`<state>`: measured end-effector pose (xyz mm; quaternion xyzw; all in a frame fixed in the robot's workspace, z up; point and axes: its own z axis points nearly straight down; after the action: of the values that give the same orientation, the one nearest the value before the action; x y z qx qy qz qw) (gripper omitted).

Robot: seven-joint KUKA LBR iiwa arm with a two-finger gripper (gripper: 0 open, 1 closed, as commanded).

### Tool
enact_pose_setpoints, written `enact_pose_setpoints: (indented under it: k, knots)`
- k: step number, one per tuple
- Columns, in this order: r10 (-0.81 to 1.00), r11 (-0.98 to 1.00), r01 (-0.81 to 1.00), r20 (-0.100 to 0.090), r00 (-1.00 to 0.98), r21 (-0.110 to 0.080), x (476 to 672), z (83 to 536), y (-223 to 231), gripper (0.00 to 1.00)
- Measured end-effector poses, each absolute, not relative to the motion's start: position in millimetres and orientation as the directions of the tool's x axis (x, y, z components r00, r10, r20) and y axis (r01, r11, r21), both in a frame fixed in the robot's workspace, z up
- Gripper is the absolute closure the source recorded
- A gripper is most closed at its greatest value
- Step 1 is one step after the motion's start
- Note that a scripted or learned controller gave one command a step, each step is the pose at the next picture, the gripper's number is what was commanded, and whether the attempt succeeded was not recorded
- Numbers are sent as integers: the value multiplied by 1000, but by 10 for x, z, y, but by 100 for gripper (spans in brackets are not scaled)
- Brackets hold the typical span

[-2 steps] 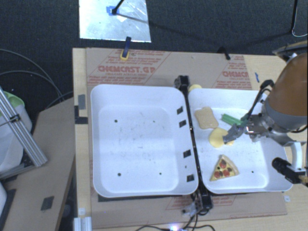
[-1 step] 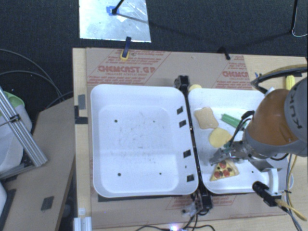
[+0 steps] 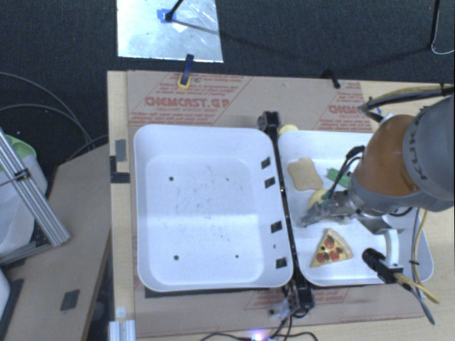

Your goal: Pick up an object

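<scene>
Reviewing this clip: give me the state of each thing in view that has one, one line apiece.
hand: low in the right bin, between the toast and the pizza slice; open or shut cannot be told.
pizza slice: lying flat in the right bin, apart from the hand.
toast: lying flat in the right bin, not held.
left bin: upright beside the right bin.
right bin: upright, holding the toys.

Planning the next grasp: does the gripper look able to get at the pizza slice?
Probably yes. The pizza slice lies flat and uncovered in the right bin, just below the gripper, with nothing lying between them.
</scene>
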<state>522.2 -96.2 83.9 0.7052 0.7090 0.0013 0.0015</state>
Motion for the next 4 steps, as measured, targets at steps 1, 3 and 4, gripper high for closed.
enact_pose_setpoints:
  k: [1, 3, 4]
  knots:
    - [1000, 5, 1000, -1, -5, 5, 5608, 851, -893, 0]
    - [1000, 17, 1000, 6, -17, 8, 5269, 1897, 515, 100]
    - [1000, 7, 1000, 2, -7, -2, 4850, 1839, 831, 100]
